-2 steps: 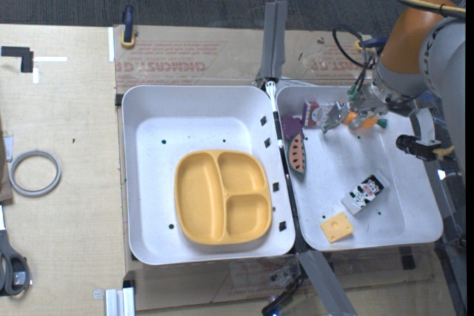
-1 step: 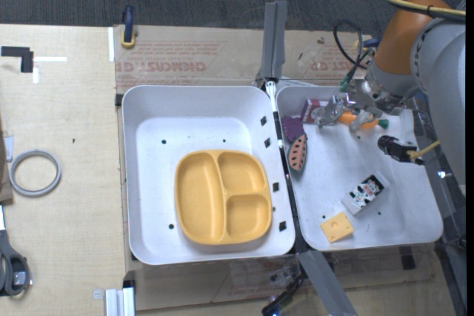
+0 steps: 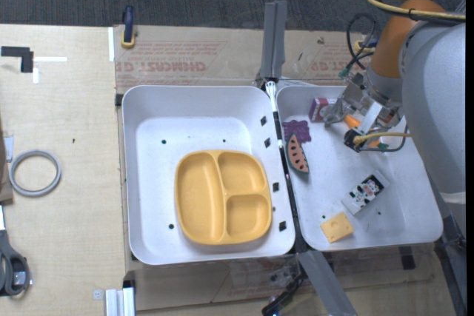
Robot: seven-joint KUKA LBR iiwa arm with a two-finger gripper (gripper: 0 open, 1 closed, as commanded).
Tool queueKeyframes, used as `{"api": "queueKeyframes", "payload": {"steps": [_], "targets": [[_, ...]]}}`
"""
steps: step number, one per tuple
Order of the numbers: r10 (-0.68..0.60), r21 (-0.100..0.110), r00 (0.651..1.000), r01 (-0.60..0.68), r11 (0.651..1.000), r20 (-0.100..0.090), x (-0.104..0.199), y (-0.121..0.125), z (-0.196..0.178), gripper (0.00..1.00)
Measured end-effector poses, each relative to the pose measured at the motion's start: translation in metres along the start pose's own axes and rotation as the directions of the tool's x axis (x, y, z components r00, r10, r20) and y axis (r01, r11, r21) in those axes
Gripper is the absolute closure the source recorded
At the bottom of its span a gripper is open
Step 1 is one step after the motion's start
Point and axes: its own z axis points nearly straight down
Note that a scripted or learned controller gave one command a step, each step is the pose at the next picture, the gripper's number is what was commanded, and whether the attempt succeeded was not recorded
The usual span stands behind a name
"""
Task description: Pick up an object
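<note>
My gripper hangs over the back of the right bin, reaching in from the right. Just left of it, a small purple and white box stands by the bin's back wall, close to the gripper; whether they touch I cannot tell. A watermelon slice toy lies along the bin's left wall, with a purple grape-like piece just behind it. Nearer the front lie a black and white block and a yellow cheese-like wedge.
The left bin holds a yellow divided plate. On the bench at the far left lie a grey ring and scissors. A grey divider bar stands behind the bins.
</note>
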Motion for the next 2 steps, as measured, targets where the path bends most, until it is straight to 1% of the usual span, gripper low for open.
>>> {"api": "queueKeyframes", "payload": {"steps": [1, 2], "targets": [[-0.473, -0.042, 0.881, 0.472, 0.880, 0.004, -0.008, 0.005, -0.026, 0.00], [-0.164, -0.010, 0.987, 0.164, 0.986, -0.001, -0.015, 0.016, -0.003, 0.00]]}}
